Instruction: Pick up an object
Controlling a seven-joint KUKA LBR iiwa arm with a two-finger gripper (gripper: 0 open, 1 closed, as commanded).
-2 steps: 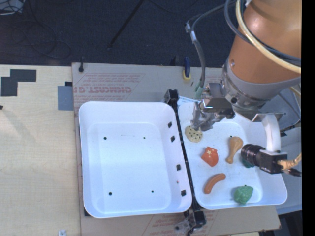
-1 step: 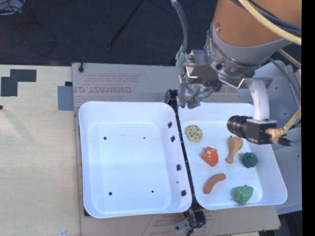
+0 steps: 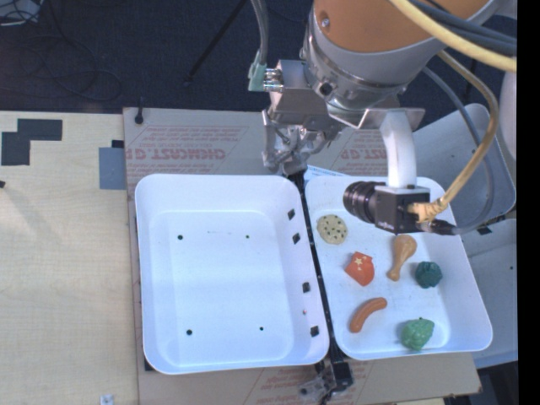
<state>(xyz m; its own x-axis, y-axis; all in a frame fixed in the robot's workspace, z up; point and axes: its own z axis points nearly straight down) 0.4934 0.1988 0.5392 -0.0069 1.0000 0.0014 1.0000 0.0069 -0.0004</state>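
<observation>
Gripper (image 3: 288, 154) above bins' (image 3: 219, 357) far edge

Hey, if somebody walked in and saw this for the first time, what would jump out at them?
First, the big grey arm with its orange band looming at the top right, its gripper hanging over the far end of the seam between the two shallow white bins. Next, the toy food scattered in the right bin: a speckled round cookie, a red strawberry-like piece, a tan drumstick, a brown sausage and two green lumps.

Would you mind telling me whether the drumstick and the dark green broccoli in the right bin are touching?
Apart. The camera view shows a strip of white bin floor between the drumstick and the dark green broccoli, which lies to its lower right.
</observation>
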